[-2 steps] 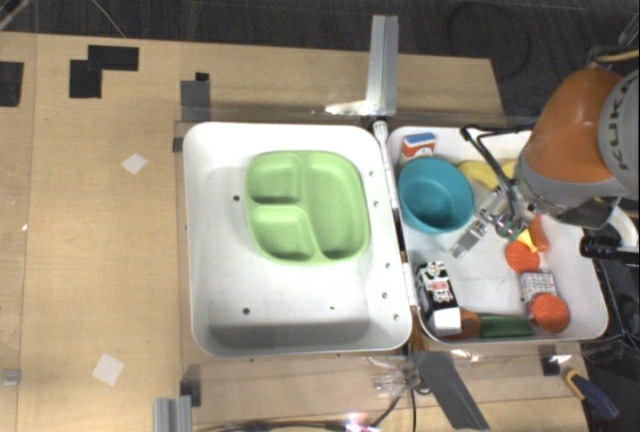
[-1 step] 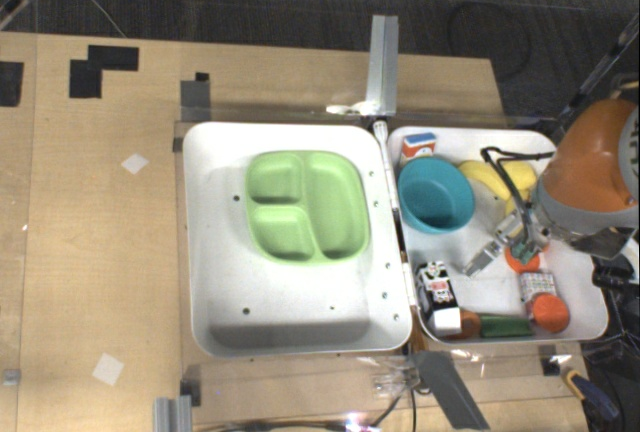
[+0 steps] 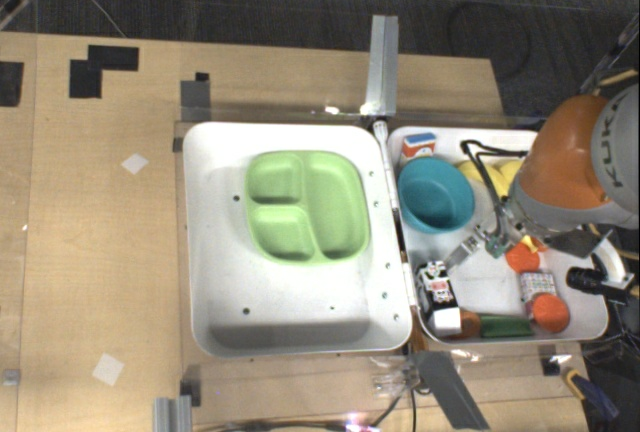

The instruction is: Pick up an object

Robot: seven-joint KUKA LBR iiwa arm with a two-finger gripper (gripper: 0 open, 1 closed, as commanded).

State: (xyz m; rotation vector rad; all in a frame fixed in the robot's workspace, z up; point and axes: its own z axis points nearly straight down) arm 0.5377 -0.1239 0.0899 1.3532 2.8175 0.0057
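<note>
1. Leftmost on the bench [image 3: 90,250], bare wood with black tape marks and a few small paper scraps; nothing to pick.
2. Left bin [image 3: 215,310]: holds one green divided tray [image 3: 305,205], lying flat near the bin's middle, untouched.
3. Right bin [image 3: 470,285]: crowded. Teal bowl [image 3: 436,195] at upper left, small carton [image 3: 419,143] behind it, yellow item [image 3: 497,177] just beside the bowl. Along the near wall: small printed box [image 3: 436,286], white block [image 3: 446,322], dark green marker-like item [image 3: 505,326], orange pieces [image 3: 545,310].
4. Gripper [image 3: 478,247] sits low in the right bin, just right of the bowl, near an orange lump [image 3: 522,257]. Fingers: state too small to read, cannot tell; nothing visibly between them.
5. Arm [image 3: 580,165] covers the bin's right part.
6. Progress, my read: still at approach or grasp attempt. No object lifted. Left to do: close on one item, raise it clear of the bin.
</note>
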